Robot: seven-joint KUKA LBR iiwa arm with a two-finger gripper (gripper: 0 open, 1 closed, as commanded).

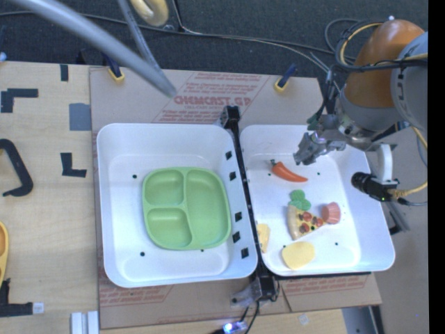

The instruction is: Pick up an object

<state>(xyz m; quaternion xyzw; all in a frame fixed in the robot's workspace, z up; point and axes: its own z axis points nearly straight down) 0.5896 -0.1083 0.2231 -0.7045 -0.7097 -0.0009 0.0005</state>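
Note:
In the right bin (361, 249) lie several toy foods: an orange chili pepper (288, 173) near the back, a green leafy piece (300, 200), a pizza slice (302, 222), a pink sausage-like piece (331, 212), a yellow round piece (297, 255) and a small yellow piece (263, 236) by the divider. My gripper (306, 153) hangs over the back of the right bin, just right of and above the chili pepper. Nothing shows between its fingers.
The left bin (118, 256) holds a green divided plate (185, 207). A black divider (238, 186) runs between the bins. Grey tubing (90, 30) crosses the upper left, and cables (386, 186) trail at the right of the right bin.

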